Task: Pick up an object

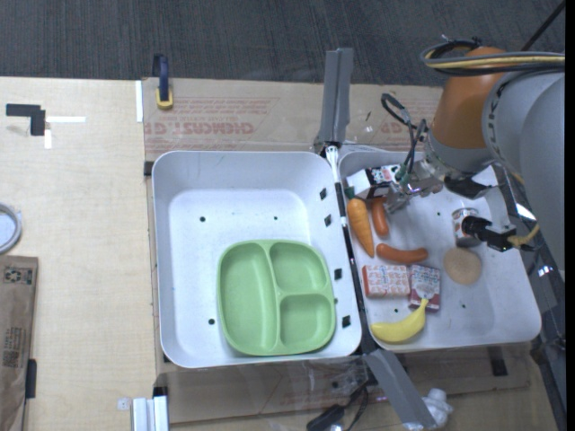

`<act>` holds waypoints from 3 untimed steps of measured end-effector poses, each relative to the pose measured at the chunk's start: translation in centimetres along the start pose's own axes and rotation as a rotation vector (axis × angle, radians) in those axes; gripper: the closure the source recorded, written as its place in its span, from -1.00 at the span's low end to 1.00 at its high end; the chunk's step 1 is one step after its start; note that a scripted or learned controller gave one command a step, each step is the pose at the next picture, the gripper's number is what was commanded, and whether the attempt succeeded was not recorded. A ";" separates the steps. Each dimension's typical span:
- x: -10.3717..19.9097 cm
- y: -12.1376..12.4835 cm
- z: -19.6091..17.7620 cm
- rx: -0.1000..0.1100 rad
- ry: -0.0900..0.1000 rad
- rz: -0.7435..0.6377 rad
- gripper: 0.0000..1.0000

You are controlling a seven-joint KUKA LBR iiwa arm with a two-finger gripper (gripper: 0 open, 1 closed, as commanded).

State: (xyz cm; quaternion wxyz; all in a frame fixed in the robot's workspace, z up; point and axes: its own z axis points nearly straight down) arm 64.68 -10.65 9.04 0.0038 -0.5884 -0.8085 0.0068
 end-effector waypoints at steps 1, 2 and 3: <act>-7.0 -2.1 -3.2 -0.018 -0.003 -0.093 -1.00; -7.0 -2.1 -3.1 -0.018 -0.002 -0.093 -1.00; -7.3 -7.7 0.0 -0.016 0.003 -0.074 -1.00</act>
